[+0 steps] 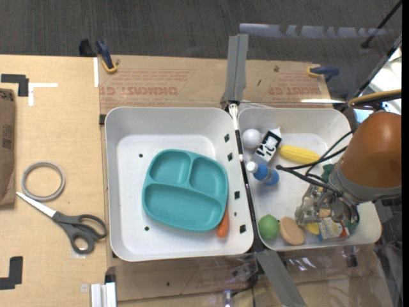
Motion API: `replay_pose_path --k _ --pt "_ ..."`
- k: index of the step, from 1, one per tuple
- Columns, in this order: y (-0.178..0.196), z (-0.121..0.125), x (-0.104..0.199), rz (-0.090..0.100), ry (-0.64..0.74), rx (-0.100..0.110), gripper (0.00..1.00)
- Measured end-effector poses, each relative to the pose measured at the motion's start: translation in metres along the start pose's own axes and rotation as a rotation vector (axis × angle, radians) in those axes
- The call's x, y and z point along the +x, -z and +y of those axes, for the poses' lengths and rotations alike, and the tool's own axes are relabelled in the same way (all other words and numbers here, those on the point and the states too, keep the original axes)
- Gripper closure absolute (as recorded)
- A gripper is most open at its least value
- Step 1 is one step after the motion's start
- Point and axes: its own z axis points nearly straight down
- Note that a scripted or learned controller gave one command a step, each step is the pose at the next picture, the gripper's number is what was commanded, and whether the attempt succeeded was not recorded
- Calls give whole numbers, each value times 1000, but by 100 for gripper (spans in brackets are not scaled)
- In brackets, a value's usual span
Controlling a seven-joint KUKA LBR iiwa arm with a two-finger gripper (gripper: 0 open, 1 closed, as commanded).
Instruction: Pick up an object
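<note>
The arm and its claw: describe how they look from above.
The arm shows a rounded orange band above a grey wrist section. Thin black cables run from it across the right bin. The claw is a cluster of bare metal parts with small wires.

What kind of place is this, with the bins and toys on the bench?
Probably a robotics lab test bench: a robot arm reaches into a white bin of toy food, beside a teal plate, with scissors and tape nearby.
</note>
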Motion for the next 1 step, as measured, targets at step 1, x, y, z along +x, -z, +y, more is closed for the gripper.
replay_pose_path --k 1 --pt "10 1 -2 -4 4 1 100"
